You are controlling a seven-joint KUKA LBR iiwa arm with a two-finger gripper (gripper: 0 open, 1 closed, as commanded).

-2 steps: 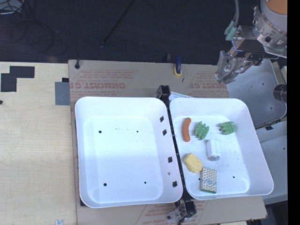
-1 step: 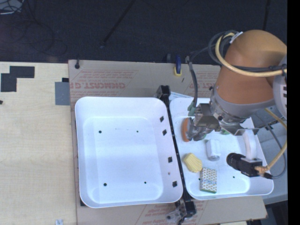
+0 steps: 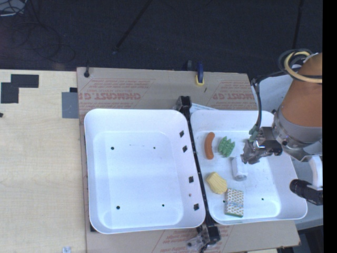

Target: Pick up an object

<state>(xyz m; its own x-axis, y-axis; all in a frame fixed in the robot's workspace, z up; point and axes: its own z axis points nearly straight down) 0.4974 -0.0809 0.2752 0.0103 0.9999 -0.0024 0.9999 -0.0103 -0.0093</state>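
The right bin [image 3: 284, 207] holds five small things. A grey cylinder [image 3: 236, 169] lies near its middle, just below and left of the gripper [image 3: 253, 153], which hangs over the bin on the grey arm [image 3: 300, 115] reaching in from the right. Whether the gripper is wide or narrow cannot be told from this view, and nothing is seen between its tips. Left of the gripper sit a green leafy toy [image 3: 226, 146] and, beside that, an orange sausage-shaped piece [image 3: 209, 145]. Lower down lie a yellow lump [image 3: 216, 183] and a speckled rectangular block [image 3: 234, 202]. The left bin [image 3: 95, 141] adjoins on the brown tabletop [image 3: 131, 91]
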